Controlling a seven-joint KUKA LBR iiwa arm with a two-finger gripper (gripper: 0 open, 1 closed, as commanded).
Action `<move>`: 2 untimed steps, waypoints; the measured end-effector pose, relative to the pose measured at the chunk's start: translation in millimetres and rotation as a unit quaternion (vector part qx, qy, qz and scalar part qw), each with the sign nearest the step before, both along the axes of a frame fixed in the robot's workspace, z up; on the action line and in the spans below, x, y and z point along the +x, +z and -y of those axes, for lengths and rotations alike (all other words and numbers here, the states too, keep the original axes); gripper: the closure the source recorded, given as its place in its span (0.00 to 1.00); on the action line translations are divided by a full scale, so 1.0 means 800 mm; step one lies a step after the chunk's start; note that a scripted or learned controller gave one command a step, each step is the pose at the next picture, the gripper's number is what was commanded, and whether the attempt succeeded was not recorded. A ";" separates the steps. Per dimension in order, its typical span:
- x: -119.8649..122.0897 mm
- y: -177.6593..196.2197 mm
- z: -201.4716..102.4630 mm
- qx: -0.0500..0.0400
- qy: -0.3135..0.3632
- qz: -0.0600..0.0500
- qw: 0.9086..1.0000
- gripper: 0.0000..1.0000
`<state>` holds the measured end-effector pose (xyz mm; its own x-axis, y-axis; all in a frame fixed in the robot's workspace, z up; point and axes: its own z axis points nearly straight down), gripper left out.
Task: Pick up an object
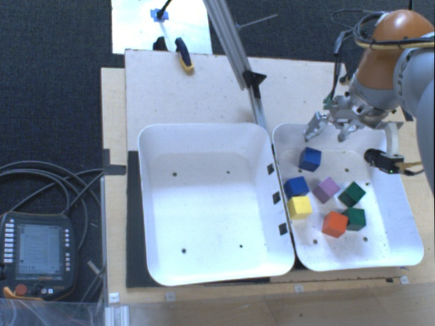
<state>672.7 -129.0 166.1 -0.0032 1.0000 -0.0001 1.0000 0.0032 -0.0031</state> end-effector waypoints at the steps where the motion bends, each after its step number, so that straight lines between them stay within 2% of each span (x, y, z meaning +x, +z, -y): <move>1: -0.004 -0.078 0.002 0.000 0.000 0.000 1.000 0.00; 2: -0.002 -0.074 0.002 0.000 0.000 0.003 1.000 0.00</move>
